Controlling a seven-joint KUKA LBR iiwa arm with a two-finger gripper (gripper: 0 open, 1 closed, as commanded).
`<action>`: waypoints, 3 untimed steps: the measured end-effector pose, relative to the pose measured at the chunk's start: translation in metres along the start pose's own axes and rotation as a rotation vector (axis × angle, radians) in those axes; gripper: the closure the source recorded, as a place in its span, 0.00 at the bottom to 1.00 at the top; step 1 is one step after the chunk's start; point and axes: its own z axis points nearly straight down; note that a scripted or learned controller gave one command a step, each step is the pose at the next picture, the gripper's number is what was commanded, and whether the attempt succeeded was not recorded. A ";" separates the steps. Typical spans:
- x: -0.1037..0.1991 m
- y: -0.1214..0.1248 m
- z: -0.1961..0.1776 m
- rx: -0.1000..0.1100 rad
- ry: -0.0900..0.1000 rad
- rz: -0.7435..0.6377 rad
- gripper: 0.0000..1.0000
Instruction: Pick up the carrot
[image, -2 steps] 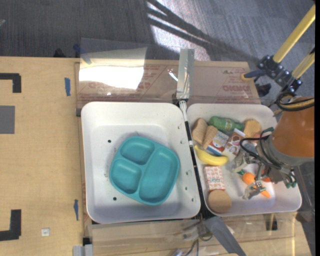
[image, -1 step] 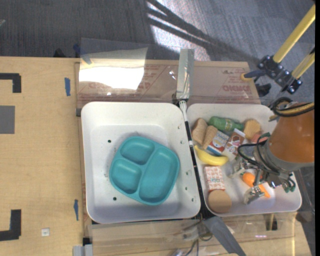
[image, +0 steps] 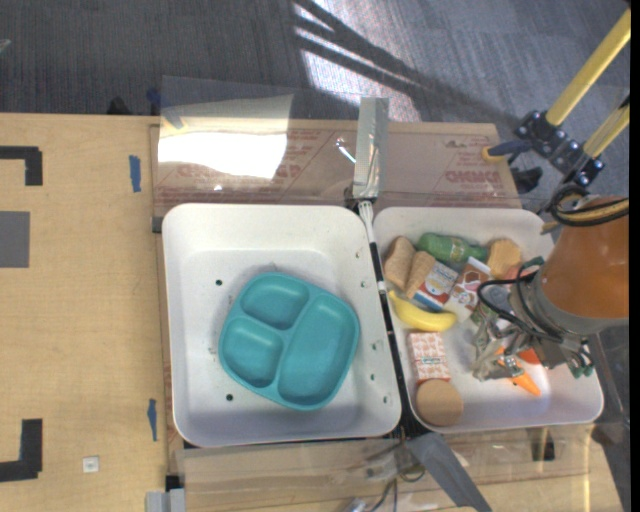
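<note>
The gripper is down in the right bin, and its metal parts blur together so that I cannot tell whether it is spread or closed, nor whether anything sits between them. Just to the right of the tips and slightly below them lies the carrot, an orange sliver touching or very nearly touching the gripper (the overlap is too tangled to call). By my judgement the reach into the bin is done and the gripper has arrived at the right spot, but a secure grasp is not shown, and the lift is still to come. To the left of the jaws, near but apart, is a small patterned box, with a banana above it and a round brown roll below it. Further up from the jaws a green bottle and some packets crowd the far part of the bin. The bin's near rim runs close beneath the carrot and its right rim is close too, so sideways room is tight; straight up looks the freest way out. Well off to the left, past the divider, the left bin holds a teal divided tray.
</note>
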 end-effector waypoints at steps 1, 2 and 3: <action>-0.002 0.001 -0.010 0.001 -0.006 -0.001 1.00; -0.002 0.001 -0.009 0.000 -0.004 -0.001 0.00; 0.000 0.015 0.013 -0.005 0.013 -0.186 0.00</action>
